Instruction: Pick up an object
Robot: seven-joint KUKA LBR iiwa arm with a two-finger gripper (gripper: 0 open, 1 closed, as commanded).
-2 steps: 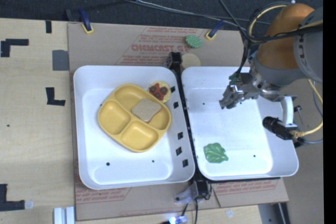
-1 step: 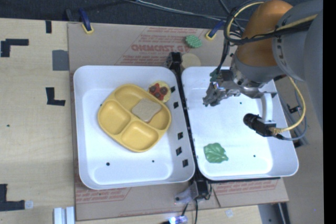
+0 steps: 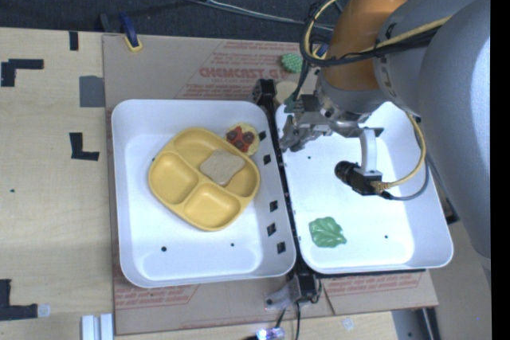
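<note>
A yellow divided plate (image 3: 187, 191) lies in the left bin (image 3: 143, 251), with a tan slice of bread (image 3: 221, 166) in its middle section. A small dark red object (image 3: 241, 138) rests at the plate's far right edge. A green leafy piece (image 3: 327, 232) lies in the right bin (image 3: 414, 251) near its front. My gripper (image 3: 293, 134) hangs over the right bin's far left corner, close to the wall between the bins. It is well behind the green piece and to the right of the red object. I see nothing between its fingers.
A small green object (image 3: 291, 61) lies on the cardboard behind the bins. Cables loop around the wrist, and a black fitting (image 3: 356, 177) hangs over the right bin's middle. The arm covers the right bin's far right part.
</note>
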